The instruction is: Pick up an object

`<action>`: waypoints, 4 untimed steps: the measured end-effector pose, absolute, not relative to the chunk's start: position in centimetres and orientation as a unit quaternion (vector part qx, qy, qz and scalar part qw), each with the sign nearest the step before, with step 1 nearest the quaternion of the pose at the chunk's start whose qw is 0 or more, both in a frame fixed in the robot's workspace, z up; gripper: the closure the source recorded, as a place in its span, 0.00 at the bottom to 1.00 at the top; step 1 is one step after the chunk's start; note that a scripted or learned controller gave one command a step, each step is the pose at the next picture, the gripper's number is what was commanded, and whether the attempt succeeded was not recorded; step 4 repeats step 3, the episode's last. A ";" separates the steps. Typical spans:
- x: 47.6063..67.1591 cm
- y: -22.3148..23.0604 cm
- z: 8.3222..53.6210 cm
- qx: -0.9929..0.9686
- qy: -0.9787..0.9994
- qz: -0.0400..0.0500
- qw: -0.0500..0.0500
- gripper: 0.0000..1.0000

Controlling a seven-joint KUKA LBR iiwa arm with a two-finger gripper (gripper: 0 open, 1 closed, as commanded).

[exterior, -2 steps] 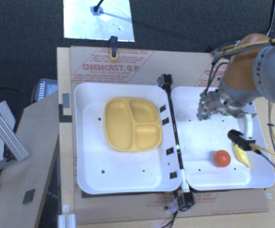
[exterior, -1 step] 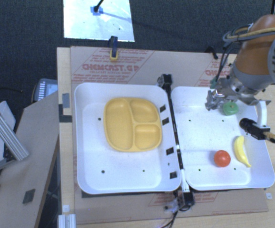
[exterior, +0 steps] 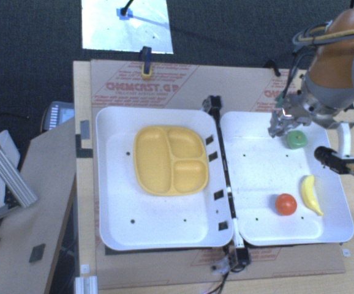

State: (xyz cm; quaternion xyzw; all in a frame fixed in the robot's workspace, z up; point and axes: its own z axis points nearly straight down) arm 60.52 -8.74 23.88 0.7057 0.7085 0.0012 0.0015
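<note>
The right bin (exterior: 256, 182) holds three toy fruits: a green apple (exterior: 297, 140) near its far edge, an orange-red tomato (exterior: 286, 204) toward the front, and a yellow banana (exterior: 311, 194) just right of the tomato. My gripper (exterior: 279, 129) hangs over the far part of this bin, just left of the green apple and close beside it. Nothing shows between its fingertips. The grey arm with its orange band (exterior: 347, 26) reaches in from the upper right.
The left bin (exterior: 112, 164) carries a yellow divided plate (exterior: 169, 160). A black clip strip (exterior: 218, 158) runs between the two bins. A yellow-and-blue clamp (exterior: 146, 63) stands on the cardboard behind the left bin.
</note>
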 end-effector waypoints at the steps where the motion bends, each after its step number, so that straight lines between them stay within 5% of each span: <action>1: 62.4 -3.6 24.4 0.704 0.710 0.002 0.001 1.00; 3: 64.2 7.0 25.5 0.704 0.711 0.002 0.000 1.00; 4: 64.2 7.0 25.5 0.704 0.711 0.002 0.000 1.00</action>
